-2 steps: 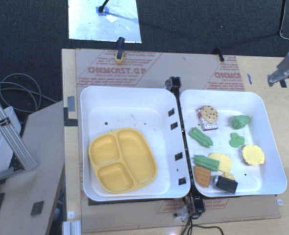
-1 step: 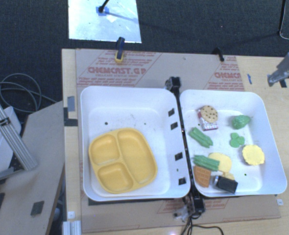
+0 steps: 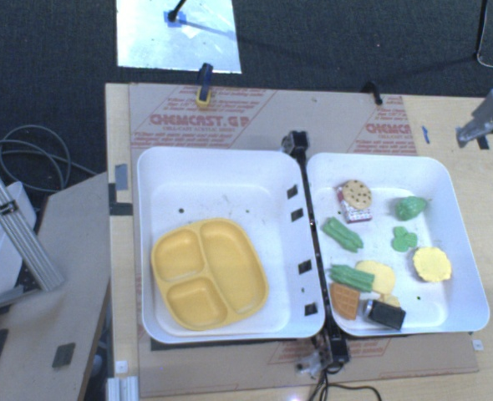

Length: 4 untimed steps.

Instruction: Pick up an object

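The right bin [image 3: 459,215] holds several small toy foods. A chocolate-chip cookie on a small box [image 3: 355,200] lies at the back left, with a green pod [image 3: 341,233] just in front of it. Two green leafy pieces [image 3: 411,208] [image 3: 404,240] and a yellow round piece [image 3: 431,264] sit toward the right. Along the front lie a green stick [image 3: 352,277], a yellow piece [image 3: 378,276], an orange waffle [image 3: 344,300] and a black block [image 3: 386,313]. My gripper [image 3: 485,120] shows as a grey piece at the right edge, beyond the bin's far right corner, apart from all objects.
The left bin [image 3: 230,170] holds a yellow divided tray [image 3: 207,270]. A black clip strip [image 3: 305,224] joins the two bins. Behind them lie a printed cardboard sheet [image 3: 255,115] with a yellow clamp [image 3: 204,86], and a shiny plate [image 3: 178,23] on the dark floor.
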### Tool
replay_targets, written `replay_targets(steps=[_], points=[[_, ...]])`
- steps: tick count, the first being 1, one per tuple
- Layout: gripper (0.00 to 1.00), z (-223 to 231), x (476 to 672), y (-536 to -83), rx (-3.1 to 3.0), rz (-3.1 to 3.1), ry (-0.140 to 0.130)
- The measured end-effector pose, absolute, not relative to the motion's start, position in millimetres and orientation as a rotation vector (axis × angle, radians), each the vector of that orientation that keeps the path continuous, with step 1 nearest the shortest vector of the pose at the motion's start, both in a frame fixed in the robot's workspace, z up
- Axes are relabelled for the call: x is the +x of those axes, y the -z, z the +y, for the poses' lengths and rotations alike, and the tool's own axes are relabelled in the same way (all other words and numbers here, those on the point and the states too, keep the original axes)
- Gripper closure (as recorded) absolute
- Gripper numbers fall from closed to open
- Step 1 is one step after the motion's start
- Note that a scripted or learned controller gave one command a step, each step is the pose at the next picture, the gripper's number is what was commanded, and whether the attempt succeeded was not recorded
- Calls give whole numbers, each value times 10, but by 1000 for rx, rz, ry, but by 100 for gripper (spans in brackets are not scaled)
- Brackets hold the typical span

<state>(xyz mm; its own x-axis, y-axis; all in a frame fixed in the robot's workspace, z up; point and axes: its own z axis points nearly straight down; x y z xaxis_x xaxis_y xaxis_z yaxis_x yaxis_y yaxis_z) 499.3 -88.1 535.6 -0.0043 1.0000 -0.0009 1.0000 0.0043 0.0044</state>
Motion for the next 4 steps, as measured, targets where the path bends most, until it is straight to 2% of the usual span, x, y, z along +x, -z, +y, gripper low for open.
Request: replay_targets(steps=[4], points=[[0, -881, 4993, -5356, 2214, 2224, -4]])
